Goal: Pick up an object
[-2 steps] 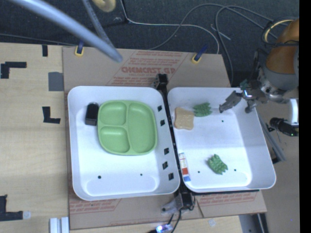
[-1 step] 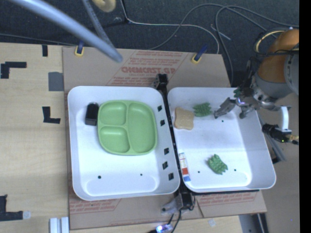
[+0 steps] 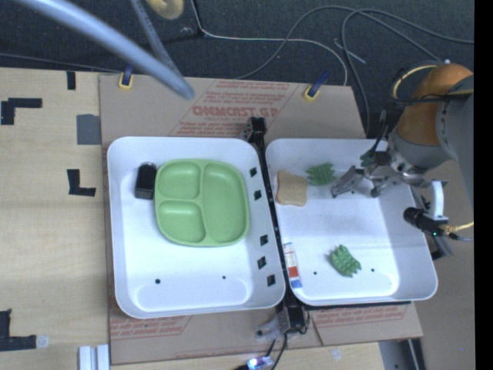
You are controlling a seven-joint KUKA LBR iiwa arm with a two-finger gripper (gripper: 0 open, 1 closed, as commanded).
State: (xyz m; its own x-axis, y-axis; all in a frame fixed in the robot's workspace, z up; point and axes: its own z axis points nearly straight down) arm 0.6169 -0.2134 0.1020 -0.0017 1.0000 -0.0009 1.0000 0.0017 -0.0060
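Arm reaches in from right, wrist low over right bin [image 3: 400, 284] upper right; hand [image 3: 356, 180] points left, fingers spread, nothing between them. Bin centre open. Green leafy piece [image 3: 320, 173] just left of fingertips, tan block [image 3: 292, 189] beyond by divider, second green piece [image 3: 344, 260] near front.

Arm [image 3: 451, 122] cut by right edge

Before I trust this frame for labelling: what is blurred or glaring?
Camera view: a grey bar across the top left is out of focus; the bins are bright, nearly washed out; the green plate, sponge and gripper look fairly sharp.
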